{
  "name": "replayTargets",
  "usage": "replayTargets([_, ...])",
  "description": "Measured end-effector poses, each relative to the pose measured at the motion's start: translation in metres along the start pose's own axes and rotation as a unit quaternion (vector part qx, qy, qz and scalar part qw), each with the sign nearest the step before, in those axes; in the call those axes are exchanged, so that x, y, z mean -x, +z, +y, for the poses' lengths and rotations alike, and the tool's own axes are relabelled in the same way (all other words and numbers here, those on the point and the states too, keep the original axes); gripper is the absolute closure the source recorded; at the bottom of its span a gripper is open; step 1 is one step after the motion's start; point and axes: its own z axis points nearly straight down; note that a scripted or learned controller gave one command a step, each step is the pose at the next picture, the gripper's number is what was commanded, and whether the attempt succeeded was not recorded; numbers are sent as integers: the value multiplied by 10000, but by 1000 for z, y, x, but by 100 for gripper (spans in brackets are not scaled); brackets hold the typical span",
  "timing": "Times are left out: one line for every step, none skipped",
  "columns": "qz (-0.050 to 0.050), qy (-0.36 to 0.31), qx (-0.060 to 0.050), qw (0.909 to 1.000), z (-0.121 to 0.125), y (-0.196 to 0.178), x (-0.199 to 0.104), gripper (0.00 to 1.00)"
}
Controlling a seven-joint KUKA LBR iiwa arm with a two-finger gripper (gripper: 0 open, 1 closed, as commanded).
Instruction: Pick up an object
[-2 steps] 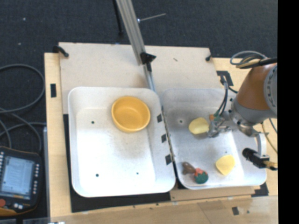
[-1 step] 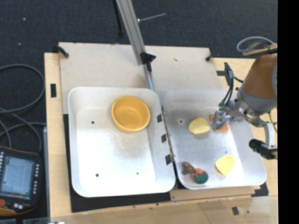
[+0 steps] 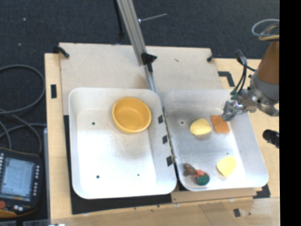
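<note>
The gripper [image 3: 230,111] hangs just above the orange block [image 3: 220,124] at the right bin's [image 3: 249,173] far side; whether it is open or closed I cannot tell. This looks like the approach step (nothing gripped yet). Next it should lower squarely over the block, clear of the yellow lump [image 3: 201,127] beside it. A yellow bowl [image 3: 131,115] sits in the left bin [image 3: 94,173].

Camera position: fixed above the surface [image 3: 117,69], looking down at a slant.
Distance: far enough to take in both white bins, left bin [image 3: 84,140] and right bin [image 3: 244,145], side by side.
Arm side: entering from the frame's right edge [image 3: 270,74].
</note>
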Motion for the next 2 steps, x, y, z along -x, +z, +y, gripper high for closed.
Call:
replayTargets([-4, 2, 0, 10000, 6, -64, 5, 100])
replayTargets([14, -14, -34, 10000, 5, -59, -56, 100])
